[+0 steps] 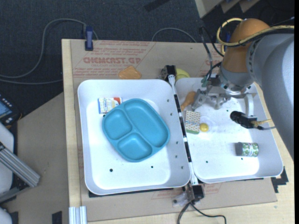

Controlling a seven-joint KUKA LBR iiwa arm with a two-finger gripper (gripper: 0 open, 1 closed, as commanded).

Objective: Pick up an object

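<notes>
I'm low over the right bin (219,162), at its far end, because the loose small things lie here. The left bin (86,139), well away from my hand across the divider, mostly carries a blue tray (135,129). It looks broad, flat and poor for a pinch, so I judge this side the better bet.

My hand (209,98) hangs close to the floor, near the bin's far wall. From up here I can't tell how wide it's open, or whether it has hold of anything.

The patterned pad (192,120) lies near my hand, toward the bin's near end and against the divider. The green can (246,149) lies on its side, well apart from my hand toward the near end. The carton (108,104) sits far off, past the tray.

The orange piece (189,98) is just beside my hand on the divider side, leaning toward that wall. It's the closest pick, I reckon. The yellow ball (204,127) touches the pad.

Nothing is lifted yet.
</notes>
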